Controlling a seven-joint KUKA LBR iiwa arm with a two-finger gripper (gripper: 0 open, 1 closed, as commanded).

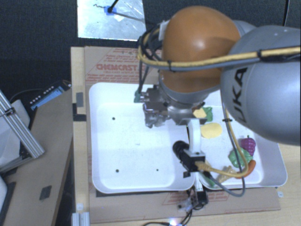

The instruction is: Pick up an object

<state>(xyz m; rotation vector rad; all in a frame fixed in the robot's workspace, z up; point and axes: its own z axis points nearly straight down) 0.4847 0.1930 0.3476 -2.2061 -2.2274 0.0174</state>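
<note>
The grey arm hangs low over the left white shallow bin [117, 145], probably searching; whether the hand [153, 119] is open, I cannot tell.

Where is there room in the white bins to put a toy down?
The left bin has a big bare floor, from its left wall across to the pincer and down to its near rim. The right bin is crowded: a yellow piece, a purple toy, an orange toy and the arm's cables lie together there.
</note>
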